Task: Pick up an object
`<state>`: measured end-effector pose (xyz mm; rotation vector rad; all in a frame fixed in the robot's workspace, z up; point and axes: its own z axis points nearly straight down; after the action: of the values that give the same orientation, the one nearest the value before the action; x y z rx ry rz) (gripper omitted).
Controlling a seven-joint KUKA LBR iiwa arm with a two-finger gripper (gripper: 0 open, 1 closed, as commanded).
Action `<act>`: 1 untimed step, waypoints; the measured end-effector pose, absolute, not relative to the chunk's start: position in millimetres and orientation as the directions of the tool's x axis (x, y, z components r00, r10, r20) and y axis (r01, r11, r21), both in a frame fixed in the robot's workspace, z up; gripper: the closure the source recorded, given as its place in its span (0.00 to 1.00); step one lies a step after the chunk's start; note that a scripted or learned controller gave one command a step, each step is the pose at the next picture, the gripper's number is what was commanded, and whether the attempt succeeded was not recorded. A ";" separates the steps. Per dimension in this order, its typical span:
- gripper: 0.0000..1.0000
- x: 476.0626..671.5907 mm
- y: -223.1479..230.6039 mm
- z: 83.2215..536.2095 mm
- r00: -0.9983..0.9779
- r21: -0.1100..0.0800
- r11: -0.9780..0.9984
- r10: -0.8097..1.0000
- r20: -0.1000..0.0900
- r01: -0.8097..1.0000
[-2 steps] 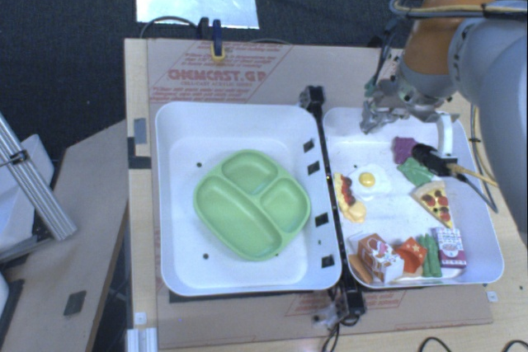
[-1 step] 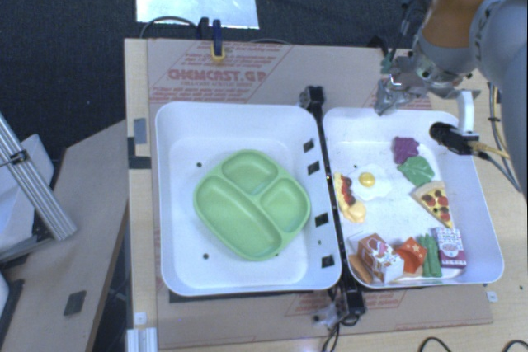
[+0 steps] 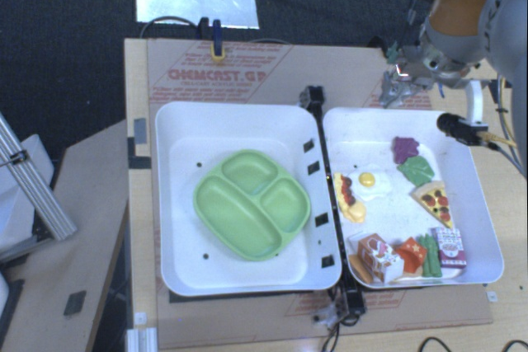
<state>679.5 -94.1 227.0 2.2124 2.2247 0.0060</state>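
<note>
My gripper (image 3: 399,91) hangs over the back rim of the right bin (image 3: 483,202), with nothing seen in it. In that bin lie purple grapes (image 3: 404,148), a green leafy piece (image 3: 417,171), a fried egg (image 3: 372,182), a pizza slice (image 3: 435,203) and a yellow and red toy (image 3: 349,198). Along the front edge sit a small carton (image 3: 378,255), a red-orange piece (image 3: 410,255), a green piece (image 3: 431,252) and a red packet (image 3: 450,247). The grapes are the nearest item, a little in front of the gripper.
The left bin (image 3: 177,177) holds a green divided plate (image 3: 252,206). A black divider (image 3: 323,185) runs between the bins. A blue clamp (image 3: 216,39) stands at the back of the bench, and a metal frame (image 3: 29,177) stands at far left.
</note>
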 end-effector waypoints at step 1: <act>1.00 624.1 -77.1 234.8 -0.001 -0.002 0.001 1.000 0.000 1.000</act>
<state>624.1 -77.1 234.8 2.2215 2.2236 -0.0019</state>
